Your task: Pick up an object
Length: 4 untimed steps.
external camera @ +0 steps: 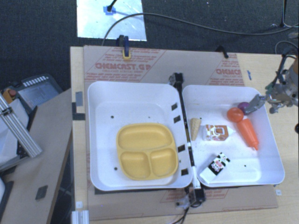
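Two shallow white bins sit side by side on a sheet of printed cardboard point(163, 62) that covers the bench. The left bin point(100, 125) holds a yellow divided tray point(146, 150), which lies toward the bin's 5 o'clock corner with its single long compartment on the far side and two smaller ones on the near side. The right bin point(271, 171) carries the loose items. A small cone-shaped piece point(195, 128) lies at about 9 o'clock in that bin, just beside the divider between the bins. Right of it, near the bin's middle, lies a small brown-and-white packet point(216, 132). A black-and-white toy point(218, 164) lies at about 7 o'clock, well apart from the packet. An orange carrot-like object point(248, 132) lies at a slant at about 3 o'clock, and a red-orange ball point(235, 114) touches or nearly touches its upper end. A purple object point(243, 107) peeks out just behind the ball at roughly 2 o'clock. The gripper point(256, 103) reaches in from the right at the bin's 2 o'clock edge, with a grey finger point(254, 105) slanting down toward the purple object and the ball. Whether the fingers are apart or together cannot be told at this angle, and nothing can be seen held between them. At 12 o'clock beyond the bins, a yellow-and-black clamp point(124, 48) grips the cardboard's far edge.
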Each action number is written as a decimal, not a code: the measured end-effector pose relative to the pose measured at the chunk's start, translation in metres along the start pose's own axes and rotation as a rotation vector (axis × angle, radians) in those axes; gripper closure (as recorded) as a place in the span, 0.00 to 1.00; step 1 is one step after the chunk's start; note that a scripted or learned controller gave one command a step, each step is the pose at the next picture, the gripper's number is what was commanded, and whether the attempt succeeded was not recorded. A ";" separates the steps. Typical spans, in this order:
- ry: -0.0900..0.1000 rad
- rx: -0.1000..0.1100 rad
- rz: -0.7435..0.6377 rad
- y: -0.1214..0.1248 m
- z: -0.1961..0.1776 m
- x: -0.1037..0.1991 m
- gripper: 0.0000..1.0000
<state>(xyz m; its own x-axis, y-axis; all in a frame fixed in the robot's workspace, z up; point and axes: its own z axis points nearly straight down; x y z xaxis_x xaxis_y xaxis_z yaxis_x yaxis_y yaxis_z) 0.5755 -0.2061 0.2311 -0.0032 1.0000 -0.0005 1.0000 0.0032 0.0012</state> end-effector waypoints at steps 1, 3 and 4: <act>0.001 0.003 0.001 0.004 0.062 0.000 0.00; 0.000 -0.001 0.002 0.002 0.147 0.004 0.00; -0.002 -0.006 0.003 0.003 0.135 0.003 1.00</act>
<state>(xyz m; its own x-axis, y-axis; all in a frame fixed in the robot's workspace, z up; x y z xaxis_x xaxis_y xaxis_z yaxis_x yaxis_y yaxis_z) 0.5786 -0.2029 0.0965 -0.0005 1.0000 -0.0023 1.0000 0.0005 0.0067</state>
